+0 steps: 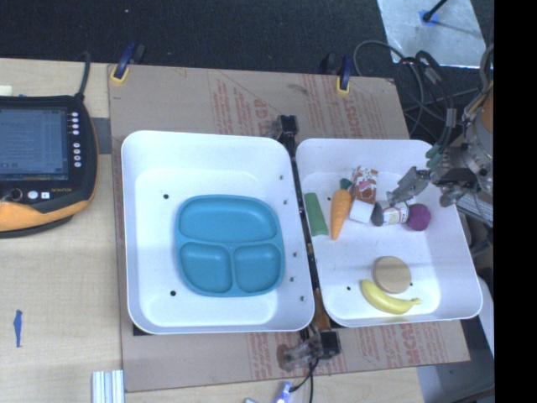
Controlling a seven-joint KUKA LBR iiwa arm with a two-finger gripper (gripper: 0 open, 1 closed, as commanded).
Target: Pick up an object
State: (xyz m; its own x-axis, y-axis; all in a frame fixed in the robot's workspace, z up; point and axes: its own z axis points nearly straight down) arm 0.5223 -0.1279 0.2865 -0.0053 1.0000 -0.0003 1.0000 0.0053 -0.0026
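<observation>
The left bin [210, 154] holds a blue tray [228, 243]. The right bin [453, 284] holds a carrot [339, 212], a banana [388, 298] and a purple ball [418, 217]. The gripper [424, 183] hangs open above them, holding nothing.

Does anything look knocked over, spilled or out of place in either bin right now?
Nothing stands out. The blue compartment plate lies flat in the left white bin. In the right white bin, the orange toy carrot, green stick, purple ball, tan disc and yellow banana lie loose, all inside the rim.
</observation>
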